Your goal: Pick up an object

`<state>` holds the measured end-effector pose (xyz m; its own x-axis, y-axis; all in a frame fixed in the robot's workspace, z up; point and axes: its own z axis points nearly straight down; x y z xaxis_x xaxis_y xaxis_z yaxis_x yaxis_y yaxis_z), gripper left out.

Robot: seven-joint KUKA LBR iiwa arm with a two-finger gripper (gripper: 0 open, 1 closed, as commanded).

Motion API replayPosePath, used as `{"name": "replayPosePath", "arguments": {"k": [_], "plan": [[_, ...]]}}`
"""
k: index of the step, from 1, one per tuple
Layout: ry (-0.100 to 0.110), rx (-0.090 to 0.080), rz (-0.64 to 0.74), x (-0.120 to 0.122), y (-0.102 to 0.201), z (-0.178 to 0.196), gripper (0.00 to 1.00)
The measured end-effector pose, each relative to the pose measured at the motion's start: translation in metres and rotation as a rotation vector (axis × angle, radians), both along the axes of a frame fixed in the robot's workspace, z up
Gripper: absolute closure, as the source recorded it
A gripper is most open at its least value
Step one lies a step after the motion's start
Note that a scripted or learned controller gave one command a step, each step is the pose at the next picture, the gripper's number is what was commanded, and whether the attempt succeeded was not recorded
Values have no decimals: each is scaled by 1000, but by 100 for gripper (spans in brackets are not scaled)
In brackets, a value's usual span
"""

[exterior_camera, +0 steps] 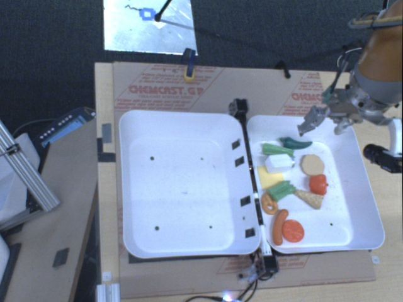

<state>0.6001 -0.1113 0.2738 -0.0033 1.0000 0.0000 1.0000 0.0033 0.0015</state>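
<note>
The gripper [324, 122] hangs at the right bin's [359, 231] one o'clock corner, fingers spread, nothing between them. Toy food lies in that bin: a green pepper [296, 143] nearest, a white block [279, 163], a tomato [318, 184] and a sausage [278, 225] toward six o'clock.

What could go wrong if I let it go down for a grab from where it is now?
1. The gripper hangs over the right bin's upper edge, apart from the toys; a straight descent may close on nothing or hit the rim.
2. The toys lie tightly packed: the white block touches the yellow piece and green pieces, so the fingers may wedge, or push neighbours aside.
</note>
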Motion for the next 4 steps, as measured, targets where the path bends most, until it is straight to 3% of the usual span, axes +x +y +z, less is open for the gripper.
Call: {"name": "replayPosePath", "arguments": {"k": [1,2,3,4], "plan": [[4,-2,-6,8,-74,-100,0],[11,4,-6,-101,-49,-194,0],[-9,-1,7,-1,-12,-188,0],[-3,-1,1,-5,-15,-178,100]]}}
